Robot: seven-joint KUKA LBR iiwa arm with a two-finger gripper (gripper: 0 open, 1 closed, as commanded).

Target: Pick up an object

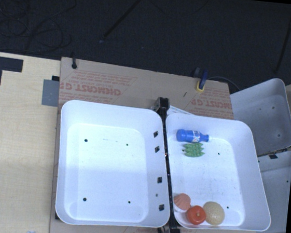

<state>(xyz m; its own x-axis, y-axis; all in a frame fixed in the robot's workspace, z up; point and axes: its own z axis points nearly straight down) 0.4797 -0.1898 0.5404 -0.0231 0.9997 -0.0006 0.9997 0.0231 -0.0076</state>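
The right bin [244, 166] holds several small objects. A blue bottle with a white cap [192, 136] lies on its side near the bin's far edge. A green leafy toy [194, 149] sits just below the bottle. In the near corner, a pink shell-like piece [181, 201], a red tomato [196, 214] and a tan round ball [213, 212] cluster together, touching or nearly touching.
The left bin [73, 157] sits beside the right one, joined by a black clip strip [161, 162]. Both rest on a cardboard sheet [112, 86] over a wooden bench. A grey-white panel [266, 114] stands at the right.
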